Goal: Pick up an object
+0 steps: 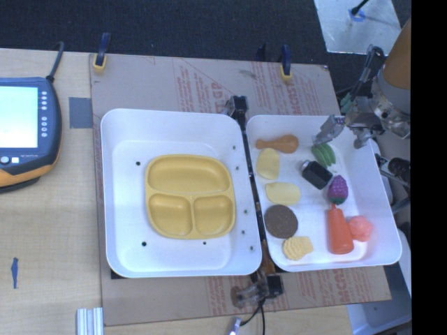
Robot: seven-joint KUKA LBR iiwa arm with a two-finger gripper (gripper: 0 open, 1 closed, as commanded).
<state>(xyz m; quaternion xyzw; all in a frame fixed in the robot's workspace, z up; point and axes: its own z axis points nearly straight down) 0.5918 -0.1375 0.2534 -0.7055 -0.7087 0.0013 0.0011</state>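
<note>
The right bin holds several toy foods. Among them are a brown drumstick, a green piece, a black block, purple grapes, an orange carrot and a pink piece. There are also two pale yellow pieces, a brown patty and a yellow waffle. My gripper hovers over the bin's far right corner, just above and right of the green piece. It is open, with nothing between its fingers.
The left bin holds a yellow divided plate. A tablet-like pendant lies at the bench's left edge. Clamps stand at the cardboard's far edge. Cables and arm hardware crowd the right side.
</note>
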